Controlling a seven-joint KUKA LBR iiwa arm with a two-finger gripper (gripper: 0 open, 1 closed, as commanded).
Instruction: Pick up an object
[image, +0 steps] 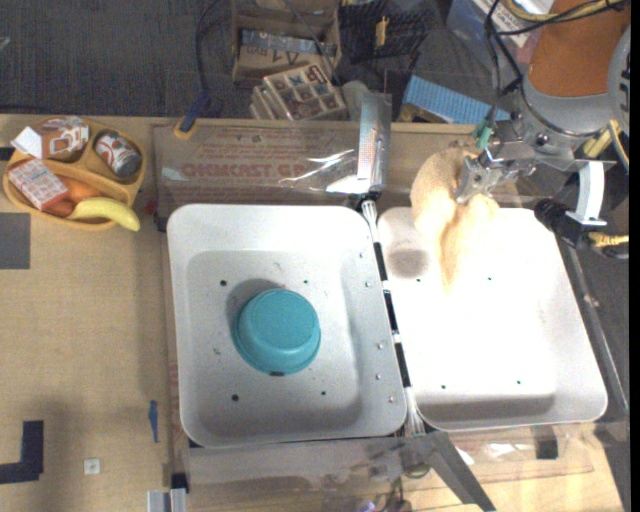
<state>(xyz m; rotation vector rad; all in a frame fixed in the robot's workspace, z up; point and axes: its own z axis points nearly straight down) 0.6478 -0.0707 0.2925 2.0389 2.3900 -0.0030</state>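
At the upper right of the view, the arm is cut off by the frame, so that just its orange band and grey wrist show. Below the wrist the gripper is a small cluster of metal parts, and it is hard to make out against the pale thing beneath it; whether it is wide, narrow or clamped on anything I cannot tell.

That pale thing is a cream cloth, soft and crumpled, with a rounded lobe at its upper left and a long tail that narrows downward. It lies over the far left corner of the right bin, its upper part reaching past the bin's rim, and its colour blends into the bright white floor so that its lower edge is blurred. The gripper is right at the cloth's upper part, apparently touching it. A faint grey smudge sits on the bin floor just left of the cloth.

A teal bowl rests upside down near the middle of the left bin, well apart from the cloth. Behind the bins lies a flat cardboard sheet under clear wrapping. A yellow tray with a banana and other toy food stands at the far left of the bench. Cables and boxes clutter the dark floor beyond.
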